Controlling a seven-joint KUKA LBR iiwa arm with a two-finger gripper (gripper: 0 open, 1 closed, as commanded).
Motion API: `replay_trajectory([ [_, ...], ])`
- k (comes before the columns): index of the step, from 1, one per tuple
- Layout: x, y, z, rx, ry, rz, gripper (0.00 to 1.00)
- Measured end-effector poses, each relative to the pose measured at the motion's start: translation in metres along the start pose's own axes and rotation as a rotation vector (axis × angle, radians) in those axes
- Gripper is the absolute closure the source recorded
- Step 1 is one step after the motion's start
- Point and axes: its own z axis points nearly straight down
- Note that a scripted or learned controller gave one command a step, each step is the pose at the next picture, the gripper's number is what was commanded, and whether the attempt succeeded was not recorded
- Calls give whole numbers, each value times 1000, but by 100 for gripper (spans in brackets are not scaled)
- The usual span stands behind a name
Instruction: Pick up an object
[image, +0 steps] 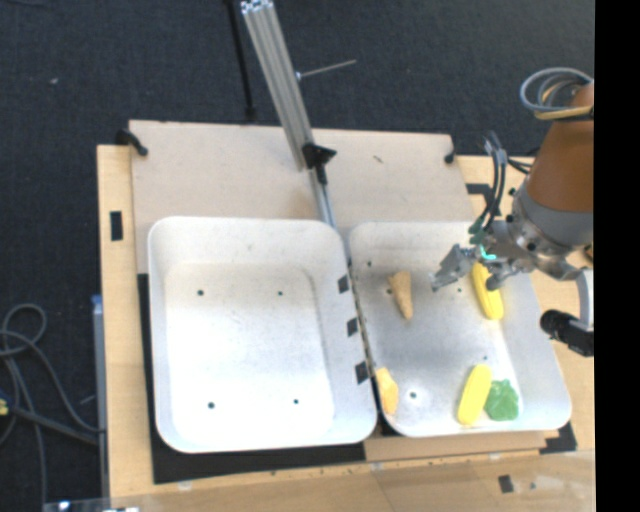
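My gripper (471, 273) hangs over the upper right part of the right bin (430, 345), fingers spread open and nothing between them. One finger (446, 270) points left toward a tan wedge-shaped piece (401, 295). Just under the other finger, by the bin's right wall, lies a small yellow piece (488, 297), partly covered by the gripper. A longer yellow object (474, 393) rests near the front right of the bin, touching a green object (503, 400). An orange-yellow piece (386, 391) sits against the bin's front left wall.
The left bin (250, 330) stands beside the right one, their walls meeting mid-bench. A slanted aluminium pole (290, 100) rises from behind the bins. The arm's orange band (565, 165) looms at the right edge.
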Motion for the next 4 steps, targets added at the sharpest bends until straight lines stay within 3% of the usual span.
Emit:
replay_trajectory([
  [3, -1, 6, 162, 5, -3, 3, 0],
  [4, -1, 8, 149, -3, 0, 9, 100],
])
